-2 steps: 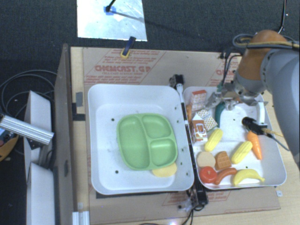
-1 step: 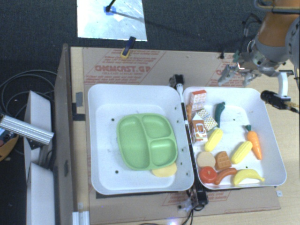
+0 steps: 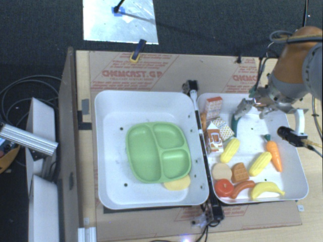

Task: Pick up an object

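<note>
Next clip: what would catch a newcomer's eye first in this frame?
The green divided plate in the left bin, with a pale yellow piece peeking out below it. Then the right bin, crowded with toy food: corn cobs, a carrot, a banana. The gripper hangs over that bin's upper part.

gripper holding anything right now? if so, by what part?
Nothing held. The gripper hangs over the back of the right bin, fingers spread with only white bin floor between them. The nearest items, the teal piece and carrot, lie apart from it.
</note>
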